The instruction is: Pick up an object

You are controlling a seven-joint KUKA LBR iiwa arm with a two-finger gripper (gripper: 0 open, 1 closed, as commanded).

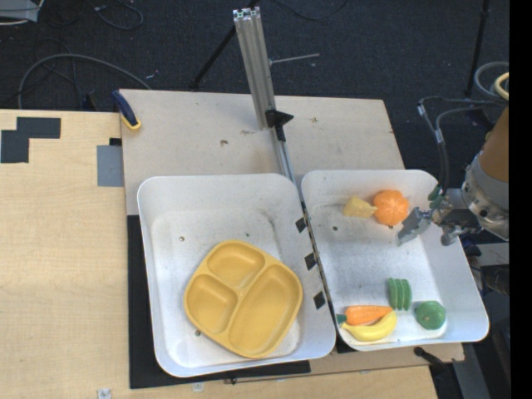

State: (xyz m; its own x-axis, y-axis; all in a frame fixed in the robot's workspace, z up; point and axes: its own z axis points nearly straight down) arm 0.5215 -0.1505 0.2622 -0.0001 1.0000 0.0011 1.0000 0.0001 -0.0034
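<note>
The right bin (366,256) holds several toy foods. An orange (391,207) and a pale yellow wedge (359,208) lie at its far side. A ridged green piece (399,293), a green pepper (430,314), a carrot (367,313) and a banana (371,331) lie near its front edge. My gripper (430,229) hangs over the bin's right rim, just right of the orange. Its fingers stand apart with nothing between them, and one grey finger (411,227) points toward the orange.
The left bin (166,223) holds a yellow divided plate (243,298). A metal post (256,65) rises behind the bins. Black clips (309,260) sit on the rims where the two bins meet. Cables hang at the far right.
</note>
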